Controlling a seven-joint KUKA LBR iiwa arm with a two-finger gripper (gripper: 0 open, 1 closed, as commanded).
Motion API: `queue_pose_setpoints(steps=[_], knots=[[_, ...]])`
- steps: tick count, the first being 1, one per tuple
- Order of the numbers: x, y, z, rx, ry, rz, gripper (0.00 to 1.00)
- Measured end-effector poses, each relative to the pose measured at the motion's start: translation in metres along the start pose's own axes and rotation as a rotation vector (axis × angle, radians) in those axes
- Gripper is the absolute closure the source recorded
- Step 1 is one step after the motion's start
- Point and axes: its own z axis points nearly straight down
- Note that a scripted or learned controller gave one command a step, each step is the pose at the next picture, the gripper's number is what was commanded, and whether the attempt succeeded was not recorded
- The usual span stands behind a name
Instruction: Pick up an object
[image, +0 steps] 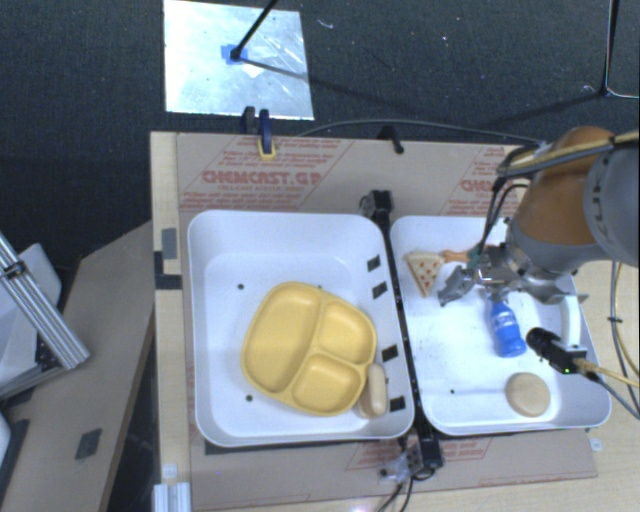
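My gripper (456, 284) hangs over the upper left part of the right bin (440, 415), reaching in from the right. A pizza-slice toy (424, 270) lies just left of it. A thin orange piece (456, 256) sits right above it. Below and to its right, a small blue bottle (506, 331) lies in the bin. A round tan biscuit-like piece (527, 393) rests near the bin's front right corner. Nothing shows in the gripper's grasp.
The left bin (215, 300) holds a yellow divided plate (308, 347), with a pale bread-like roll (374, 390) against its lower right edge. A black divider (395, 310) runs between the bins. The grey and orange arm (560, 210) covers the right bin's far right corner.
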Motion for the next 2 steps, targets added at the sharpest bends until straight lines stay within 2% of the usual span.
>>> queue_pose_setpoints(steps=[1,2], knots=[[0.004,0.008,0.046,-0.001,0.000,-0.003,0.00],[0.004,0.009,0.033,-0.005,-0.001,-0.001,1.00]])
